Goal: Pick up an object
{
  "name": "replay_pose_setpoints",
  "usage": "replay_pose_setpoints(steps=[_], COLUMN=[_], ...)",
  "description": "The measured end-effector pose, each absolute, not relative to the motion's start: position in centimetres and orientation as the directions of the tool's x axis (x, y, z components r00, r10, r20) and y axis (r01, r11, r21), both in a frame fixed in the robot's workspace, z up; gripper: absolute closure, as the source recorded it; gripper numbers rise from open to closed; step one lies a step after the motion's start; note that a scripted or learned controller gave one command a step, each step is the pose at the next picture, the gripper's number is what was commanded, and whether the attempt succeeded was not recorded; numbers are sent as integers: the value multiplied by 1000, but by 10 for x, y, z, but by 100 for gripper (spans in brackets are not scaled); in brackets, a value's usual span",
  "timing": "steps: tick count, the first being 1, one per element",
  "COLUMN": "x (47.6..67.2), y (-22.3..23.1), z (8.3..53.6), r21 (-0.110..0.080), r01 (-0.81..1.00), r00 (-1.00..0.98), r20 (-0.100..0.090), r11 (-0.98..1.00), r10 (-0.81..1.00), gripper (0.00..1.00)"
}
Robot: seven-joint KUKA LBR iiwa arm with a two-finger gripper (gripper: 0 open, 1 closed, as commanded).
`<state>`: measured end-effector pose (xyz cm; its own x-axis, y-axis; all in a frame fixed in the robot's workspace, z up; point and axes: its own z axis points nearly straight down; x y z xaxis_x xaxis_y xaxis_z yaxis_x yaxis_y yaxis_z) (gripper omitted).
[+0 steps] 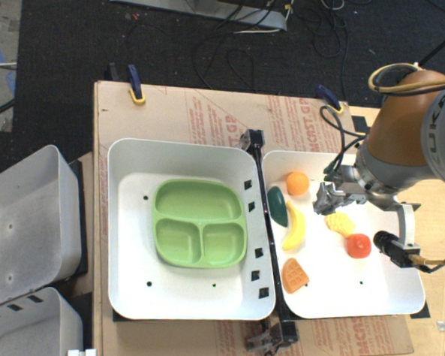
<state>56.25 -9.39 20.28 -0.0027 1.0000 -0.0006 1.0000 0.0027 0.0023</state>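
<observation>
Tool [329, 199]: metallic grey, at the end of the grey arm with its orange band [406, 121], reaching in from the right over the right bin [396, 297]. It hangs above the bin's upper middle; whether it is clenched or released cannot be told from this angle, and no item is seen between its tips.

Items nearest the tool, all lying in the right bin:
- Yellow ridged piece [341, 222], just below and to the right of the tool, looking close to its lower edge.
- Orange ball [297, 183], just left of the tool, apart from it.
- Red round item [359, 246], beside the yellow ridged piece on its lower right.
- Banana [296, 227], lying lengthwise, left of centre.
- Dark green item [278, 205], near the bin's left wall, touching or nearly touching the banana's upper end.
- Orange waffle-like piece [295, 276], below the banana, near the lower left.

A black fitting [393, 248] with a white bracket sits over the bin's right side.

Left bin [122, 227]: holds a light green divided tray [201, 222] with three compartments, set roughly in the middle.

Surface [181, 111]: a brown board carrying both bins side by side, with clamps at its far edge. Further white bins [20, 221] stand off to the left.
</observation>
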Motion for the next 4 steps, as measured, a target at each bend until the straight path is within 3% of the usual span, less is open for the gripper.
replay_pose_setpoints(steps=[4], x=[575], y=[91], z=[223], r21=[2], r01=[1000], r00=[-7], r20=[1], r11=[7], r10=[1000], gripper=[100])
